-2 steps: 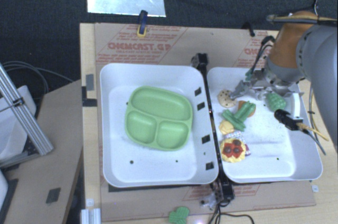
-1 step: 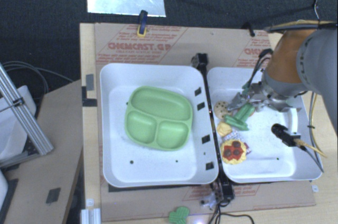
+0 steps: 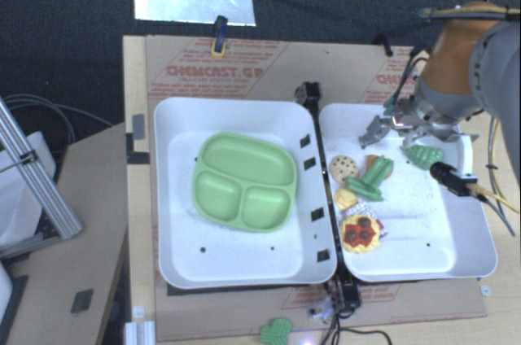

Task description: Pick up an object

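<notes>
Camera view: the gripper (image 3: 383, 130) hovers, jaws spread wide and holding nothing, just above the carrot toy (image 3: 374, 176) in the right bin (image 3: 456, 254) — a light, stiff, likely slick plastic piece, best pinched across its narrow middle.

Green divided plate (image 3: 244, 181) in left bin (image 3: 175, 254), toy food — cookie (image 3: 343, 167), pizza (image 3: 361, 233) — right bin (image 3: 464, 254)

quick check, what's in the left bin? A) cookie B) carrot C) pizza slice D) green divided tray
D: the green divided tray lies in the left bin; the pizza slice, cookie and carrot all lie in the right bin.
</notes>
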Robot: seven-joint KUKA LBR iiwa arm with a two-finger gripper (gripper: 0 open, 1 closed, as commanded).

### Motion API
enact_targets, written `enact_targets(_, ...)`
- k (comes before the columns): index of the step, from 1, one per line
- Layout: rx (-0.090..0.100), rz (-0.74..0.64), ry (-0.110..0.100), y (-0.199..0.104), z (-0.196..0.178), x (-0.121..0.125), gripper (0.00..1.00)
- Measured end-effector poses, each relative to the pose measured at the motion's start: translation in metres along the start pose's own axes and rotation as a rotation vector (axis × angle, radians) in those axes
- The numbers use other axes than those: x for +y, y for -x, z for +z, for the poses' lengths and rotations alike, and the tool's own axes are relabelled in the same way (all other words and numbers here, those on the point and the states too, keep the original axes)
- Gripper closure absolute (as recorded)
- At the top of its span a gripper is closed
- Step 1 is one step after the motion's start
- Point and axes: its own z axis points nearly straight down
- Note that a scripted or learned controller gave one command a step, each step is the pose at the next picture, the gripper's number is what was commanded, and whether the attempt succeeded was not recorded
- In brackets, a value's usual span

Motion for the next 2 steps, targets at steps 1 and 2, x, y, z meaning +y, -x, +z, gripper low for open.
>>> enact_targets(1,0.0,0.005,-0.007,0.035,0.014,-0.01,0.0)
enact_targets(2,0.003,0.003,-0.01,0.031,0.056,-0.013,0.0)
